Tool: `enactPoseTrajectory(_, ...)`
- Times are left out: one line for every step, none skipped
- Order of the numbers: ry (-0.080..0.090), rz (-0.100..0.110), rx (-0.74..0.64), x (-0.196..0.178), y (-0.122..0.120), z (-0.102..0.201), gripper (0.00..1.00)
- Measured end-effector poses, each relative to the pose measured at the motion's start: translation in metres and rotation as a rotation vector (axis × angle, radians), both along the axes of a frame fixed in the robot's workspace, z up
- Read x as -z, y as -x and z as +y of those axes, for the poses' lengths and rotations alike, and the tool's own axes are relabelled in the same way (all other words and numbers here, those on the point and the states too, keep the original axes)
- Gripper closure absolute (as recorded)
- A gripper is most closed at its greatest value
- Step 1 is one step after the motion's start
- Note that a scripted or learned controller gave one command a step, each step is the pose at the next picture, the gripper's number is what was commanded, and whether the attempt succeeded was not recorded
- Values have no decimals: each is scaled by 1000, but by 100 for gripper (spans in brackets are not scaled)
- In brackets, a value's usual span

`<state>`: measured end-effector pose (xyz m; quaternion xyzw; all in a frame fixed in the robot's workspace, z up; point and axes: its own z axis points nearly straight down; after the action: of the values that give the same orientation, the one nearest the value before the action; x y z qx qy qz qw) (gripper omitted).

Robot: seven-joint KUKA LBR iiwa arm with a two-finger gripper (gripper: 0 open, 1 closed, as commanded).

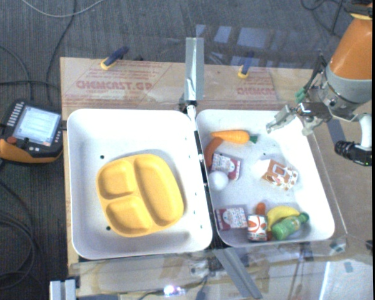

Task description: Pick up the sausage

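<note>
The sausage (212,151) is a short red-brown link in the right bin (322,186). It lies against the bin's left wall, just below the orange carrot (232,136) and touching a red-and-white packet (226,165). My gripper (294,121) hangs over the bin's far right corner, well to the right of the sausage. It is open, with its two grey fingers spread and nothing between them.
The right bin also holds a white egg (219,180), an orange-and-white packet (280,175), a second red packet (232,217), a small can (257,228), a banana (281,214) and a green bottle (289,227). A yellow divided tray (140,194) sits in the left bin (81,167).
</note>
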<state>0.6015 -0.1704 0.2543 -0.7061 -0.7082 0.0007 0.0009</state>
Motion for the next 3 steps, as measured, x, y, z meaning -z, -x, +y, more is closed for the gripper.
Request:
enactPoseTrajectory(-1,1,-8,76,75,22,0)
enactPoseTrajectory(2,-13,-105,165,101,23,0)
enactPoseTrajectory(3,-16,-105,155,99,23,100)
